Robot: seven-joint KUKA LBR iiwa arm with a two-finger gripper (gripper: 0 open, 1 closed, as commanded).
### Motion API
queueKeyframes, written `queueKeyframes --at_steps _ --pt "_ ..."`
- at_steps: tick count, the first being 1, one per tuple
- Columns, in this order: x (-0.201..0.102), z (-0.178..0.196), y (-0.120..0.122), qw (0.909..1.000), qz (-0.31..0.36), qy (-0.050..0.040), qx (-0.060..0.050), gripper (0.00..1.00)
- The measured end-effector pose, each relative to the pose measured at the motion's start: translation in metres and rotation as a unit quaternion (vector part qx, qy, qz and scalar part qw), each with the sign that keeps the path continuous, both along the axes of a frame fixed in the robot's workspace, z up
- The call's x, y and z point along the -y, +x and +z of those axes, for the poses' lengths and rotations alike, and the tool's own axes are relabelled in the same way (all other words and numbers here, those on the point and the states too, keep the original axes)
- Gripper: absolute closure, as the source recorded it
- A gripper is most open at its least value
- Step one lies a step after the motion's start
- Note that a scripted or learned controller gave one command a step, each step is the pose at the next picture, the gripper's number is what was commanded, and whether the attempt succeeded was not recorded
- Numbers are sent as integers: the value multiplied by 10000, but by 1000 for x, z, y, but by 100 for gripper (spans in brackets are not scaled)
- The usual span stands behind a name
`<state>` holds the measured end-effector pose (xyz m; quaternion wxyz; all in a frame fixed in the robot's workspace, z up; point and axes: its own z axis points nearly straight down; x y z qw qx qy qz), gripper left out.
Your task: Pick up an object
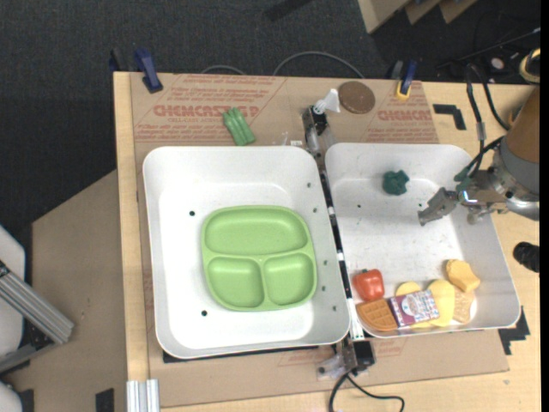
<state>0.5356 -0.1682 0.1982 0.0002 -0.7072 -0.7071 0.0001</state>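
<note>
We see a green tray (257, 257) in the left bin (163, 230). The right bin (489, 256) holds a green lump (395, 182), a tomato (369, 283) and yellow food (442, 297). The tool (450, 204), fingers apart and holding nothing, hangs over this bin.

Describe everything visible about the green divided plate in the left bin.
The light green plastic plate is a rounded rectangle with three compartments: one wide section along the far side and two smaller ones side by side along the near side, split by raised ridges. It looks smooth and matte, with nothing in any compartment. It lies flat, right side up, roughly in the middle of the left shallow white bin, resting on the bin's floor and touching nothing else.
</note>
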Motion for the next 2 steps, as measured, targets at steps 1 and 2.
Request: queueKeyframes --at_steps 1,2 --pt "4 -78 92 10000 20 -7 21 0" --pt "-29 -114 133 10000 25 1 17 0"
